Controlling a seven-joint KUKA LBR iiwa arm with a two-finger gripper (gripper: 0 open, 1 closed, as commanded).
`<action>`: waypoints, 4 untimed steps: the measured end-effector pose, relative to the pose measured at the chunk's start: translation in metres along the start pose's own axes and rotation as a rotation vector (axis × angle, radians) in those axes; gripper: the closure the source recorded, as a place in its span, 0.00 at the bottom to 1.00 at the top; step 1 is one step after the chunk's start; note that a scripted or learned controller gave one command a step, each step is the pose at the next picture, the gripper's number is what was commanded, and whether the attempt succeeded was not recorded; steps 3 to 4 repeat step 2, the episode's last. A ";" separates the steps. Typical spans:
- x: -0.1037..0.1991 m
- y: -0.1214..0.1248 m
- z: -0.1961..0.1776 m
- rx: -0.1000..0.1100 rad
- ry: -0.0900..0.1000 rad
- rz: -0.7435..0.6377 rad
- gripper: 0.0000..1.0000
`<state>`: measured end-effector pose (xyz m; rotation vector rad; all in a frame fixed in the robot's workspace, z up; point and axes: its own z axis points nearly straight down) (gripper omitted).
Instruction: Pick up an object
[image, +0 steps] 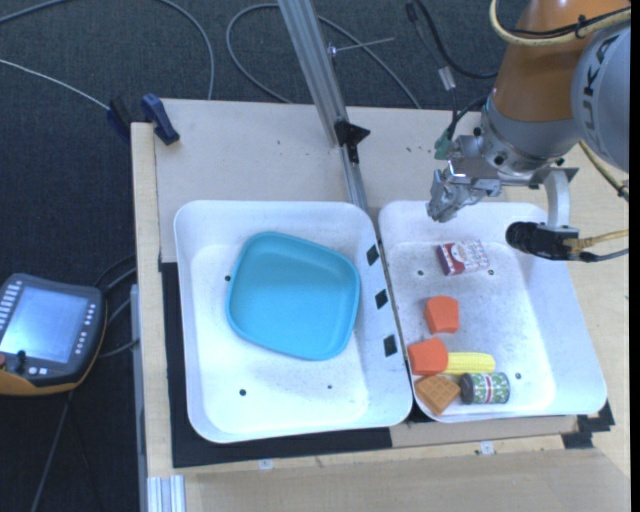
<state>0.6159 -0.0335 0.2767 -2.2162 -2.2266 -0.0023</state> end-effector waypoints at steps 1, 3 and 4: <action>0.051 0.005 0.000 0.001 0.000 0.000 1.00; 0.093 0.013 0.007 0.001 0.000 0.001 1.00; 0.093 0.013 0.007 0.001 0.000 0.001 1.00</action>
